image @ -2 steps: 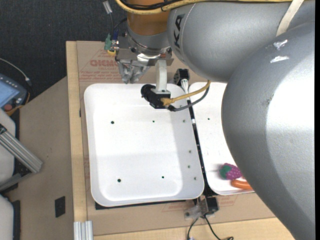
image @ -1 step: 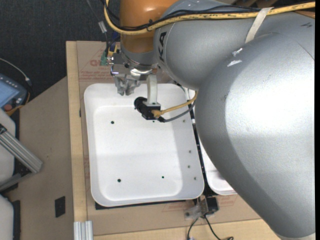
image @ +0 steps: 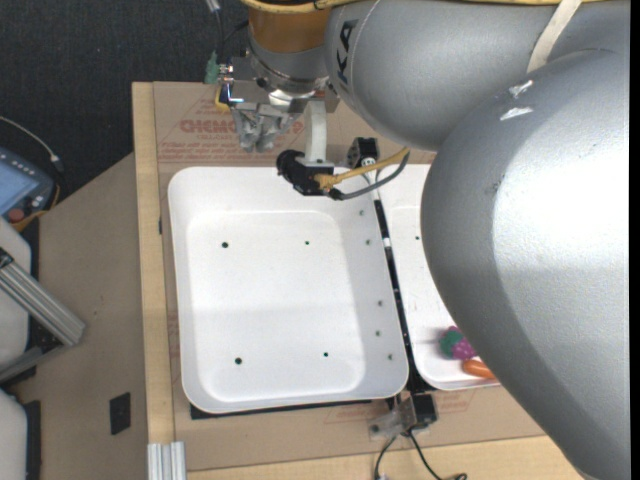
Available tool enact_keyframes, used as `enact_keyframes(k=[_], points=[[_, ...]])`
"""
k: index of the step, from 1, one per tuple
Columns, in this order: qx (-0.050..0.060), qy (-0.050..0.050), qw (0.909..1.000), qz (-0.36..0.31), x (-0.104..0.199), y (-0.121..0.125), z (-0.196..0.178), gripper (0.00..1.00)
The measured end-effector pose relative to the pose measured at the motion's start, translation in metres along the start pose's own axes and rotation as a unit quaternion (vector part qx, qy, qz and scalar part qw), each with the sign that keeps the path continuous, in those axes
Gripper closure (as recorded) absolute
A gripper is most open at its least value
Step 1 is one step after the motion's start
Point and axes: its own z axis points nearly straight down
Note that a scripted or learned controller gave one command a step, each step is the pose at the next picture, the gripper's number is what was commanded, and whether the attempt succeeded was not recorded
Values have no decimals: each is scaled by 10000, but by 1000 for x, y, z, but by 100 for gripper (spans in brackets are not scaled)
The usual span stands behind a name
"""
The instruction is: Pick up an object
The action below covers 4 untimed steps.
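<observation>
My gripper [image: 263, 133] hangs from the orange-banded wrist over the cardboard just beyond the far rim of the left bin [image: 200, 298]. In the right bin [image: 425, 363], most of which the arm hides, a small purple and green object [image: 458, 345] lies near the front. An orange object [image: 478, 368] sits right beside it, partly under the arm. Both lie far from the gripper.
The big grey arm [image: 520, 218] covers the right half of the view. A black fitting with a yellow cable [image: 305, 173] overhangs the left bin's far rim. A cardboard base [image: 160, 268] surrounds the bins, with a metal rail [image: 40, 303] and clutter at left.
</observation>
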Motion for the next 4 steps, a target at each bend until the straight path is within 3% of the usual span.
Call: enact_keyframes(k=[1, 2, 3, 4], points=[[67, -29, 10000, 39, -60, -2, 37, 100], [66, -8, 10000, -19, -6, -49, 31, 100], [42, -15, 10000, 0, 0, -20, 77, 100], [46, 2, 10000, -9, 1, -98, -7, 100]])
